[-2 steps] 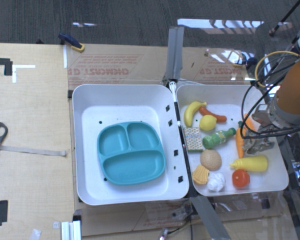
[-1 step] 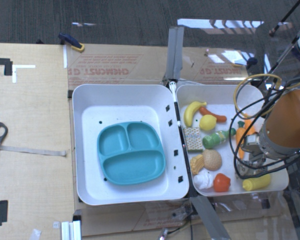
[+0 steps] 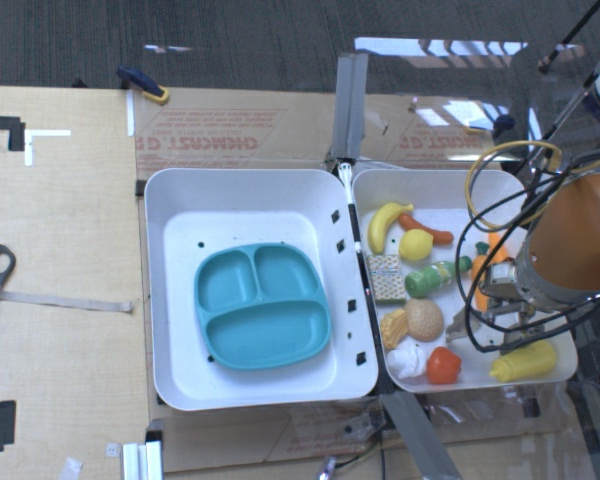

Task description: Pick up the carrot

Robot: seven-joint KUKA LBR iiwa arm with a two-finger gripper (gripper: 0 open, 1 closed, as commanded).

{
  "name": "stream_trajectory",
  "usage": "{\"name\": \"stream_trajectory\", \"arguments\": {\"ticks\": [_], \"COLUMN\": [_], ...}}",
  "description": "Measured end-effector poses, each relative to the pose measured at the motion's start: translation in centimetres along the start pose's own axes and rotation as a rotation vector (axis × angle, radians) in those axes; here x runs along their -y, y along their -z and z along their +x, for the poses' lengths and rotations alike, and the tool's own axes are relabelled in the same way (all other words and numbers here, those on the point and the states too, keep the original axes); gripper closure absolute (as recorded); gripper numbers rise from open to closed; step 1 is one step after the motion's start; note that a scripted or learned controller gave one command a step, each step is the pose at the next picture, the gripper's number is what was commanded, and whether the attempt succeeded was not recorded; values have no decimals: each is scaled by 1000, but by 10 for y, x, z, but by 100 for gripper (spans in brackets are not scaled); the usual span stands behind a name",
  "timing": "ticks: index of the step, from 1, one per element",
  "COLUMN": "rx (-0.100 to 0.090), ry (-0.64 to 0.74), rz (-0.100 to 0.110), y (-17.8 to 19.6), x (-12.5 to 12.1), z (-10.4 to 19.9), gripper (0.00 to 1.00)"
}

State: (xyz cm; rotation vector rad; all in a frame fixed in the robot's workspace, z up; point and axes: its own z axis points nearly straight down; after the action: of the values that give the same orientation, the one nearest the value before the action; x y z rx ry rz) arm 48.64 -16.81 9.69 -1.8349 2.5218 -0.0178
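In the right bin (image 3: pixel 450 190), a long bright orange piece that looks like the carrot (image 3: pixel 487 260) lies near the right side. Black cables and the arm's wrist cover parts of it. The gripper (image 3: pixel 492 303) hangs directly over its lower end, beneath the orange band (image 3: pixel 577 230) of the arm. Whether the gripper touches the carrot cannot be made out from this angle.
The right bin also holds a banana (image 3: pixel 384 223), a red-orange pepper-like piece (image 3: pixel 427 232), a lemon (image 3: pixel 415 247), a green vegetable (image 3: pixel 430 279), a cracker (image 3: pixel 386 276), a bread roll (image 3: pixel 423 319), a tomato (image 3: pixel 443 365) and a yellow bottle (image 3: pixel 525 361). A blue divided plate (image 3: pixel 264 306) lies in the left bin (image 3: pixel 170 268).
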Motion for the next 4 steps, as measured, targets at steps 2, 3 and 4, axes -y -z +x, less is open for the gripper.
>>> {"name": "stream_trajectory", "arguments": {"ticks": [2, 3, 4], "rx": [-1, -2, -2], "ry": [84, 117, 154], "rz": [2, -1, -4], "y": [0, 0, -1], "x": [4, 4, 3], "z": [12, 14, 15], "gripper": [0, 0, 0]}}
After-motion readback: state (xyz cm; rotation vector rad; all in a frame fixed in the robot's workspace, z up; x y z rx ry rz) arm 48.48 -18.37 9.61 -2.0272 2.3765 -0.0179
